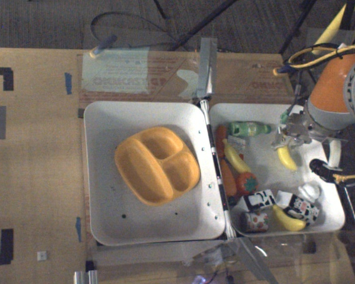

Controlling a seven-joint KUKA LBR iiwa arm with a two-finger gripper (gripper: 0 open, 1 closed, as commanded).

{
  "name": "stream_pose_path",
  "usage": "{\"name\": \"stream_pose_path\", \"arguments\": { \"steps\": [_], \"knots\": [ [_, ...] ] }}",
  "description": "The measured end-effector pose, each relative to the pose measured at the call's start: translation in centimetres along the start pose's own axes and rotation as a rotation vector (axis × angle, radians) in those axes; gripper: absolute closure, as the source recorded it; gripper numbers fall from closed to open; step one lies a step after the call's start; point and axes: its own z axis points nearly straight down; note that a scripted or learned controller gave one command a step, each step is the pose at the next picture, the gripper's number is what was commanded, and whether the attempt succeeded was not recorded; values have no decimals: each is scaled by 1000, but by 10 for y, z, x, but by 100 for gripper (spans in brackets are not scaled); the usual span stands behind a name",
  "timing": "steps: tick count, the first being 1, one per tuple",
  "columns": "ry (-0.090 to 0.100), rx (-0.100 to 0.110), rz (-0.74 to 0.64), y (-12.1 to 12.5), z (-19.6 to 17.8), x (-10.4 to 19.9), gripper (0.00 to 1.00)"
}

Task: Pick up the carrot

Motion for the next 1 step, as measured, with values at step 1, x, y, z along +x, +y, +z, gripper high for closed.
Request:
{"name": "stream_pose_path", "arguments": {
  "steps": [1],
  "knots": [
    [0, 3, 89, -26, -105, 45, 100]
  ]
}}
